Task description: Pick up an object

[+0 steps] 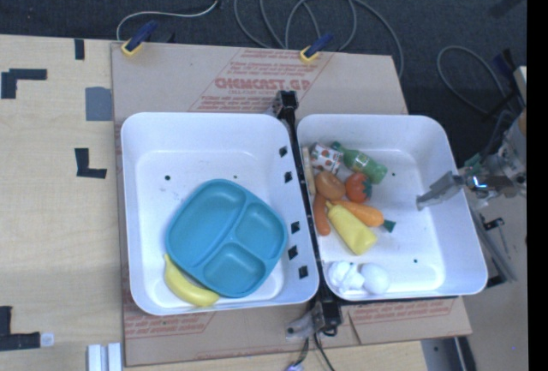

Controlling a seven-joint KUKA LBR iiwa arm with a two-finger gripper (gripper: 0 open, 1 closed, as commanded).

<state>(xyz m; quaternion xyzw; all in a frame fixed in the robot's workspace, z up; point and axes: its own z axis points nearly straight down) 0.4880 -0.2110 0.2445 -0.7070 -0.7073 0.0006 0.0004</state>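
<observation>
Fingers (425,200) of uncertain state are poised over the right bin (445,146); the yellow toy (352,228), light and smooth, is best pinched across its middle.

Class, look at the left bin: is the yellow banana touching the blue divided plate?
Touching. The camera view shows the blue divided plate overlapping the yellow banana, its lower left edge resting over the fruit with no gap between them.

brown board (257,82) under bins, two clamps – yellow (133,44) and (310,52), looped cables (300,9)
</observation>
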